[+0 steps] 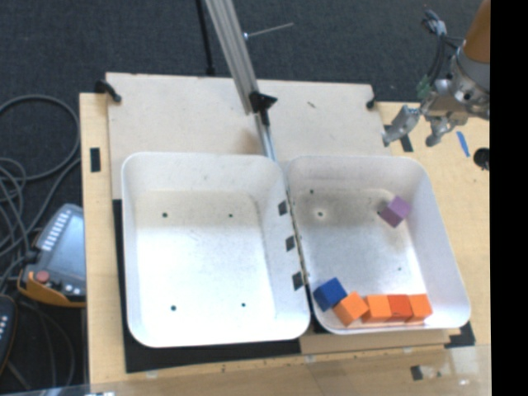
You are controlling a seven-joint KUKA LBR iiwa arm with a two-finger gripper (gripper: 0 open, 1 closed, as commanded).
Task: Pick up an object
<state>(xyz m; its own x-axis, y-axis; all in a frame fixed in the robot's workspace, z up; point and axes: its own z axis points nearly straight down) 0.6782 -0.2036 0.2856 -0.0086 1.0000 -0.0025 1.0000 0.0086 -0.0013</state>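
Observation:
My gripper (pixel 417 132) hangs above the back right corner of the right bin (pixel 429 229), its two fingers spread open with nothing between them. Below and to its left, a purple block (pixel 394 211) lies near the bin's back wall. Along the bin's front wall sit a blue block (pixel 330 292) and a row of orange blocks (pixel 385 307), touching one another. The gripper is well apart from all of them.
The left bin (pixel 206 246) sits beside the right one, sharing a divider with black clips. A slanted aluminium post (pixel 235 48) rises behind the bins. Cables and a handheld pendant (pixel 58 254) lie on the floor at left.

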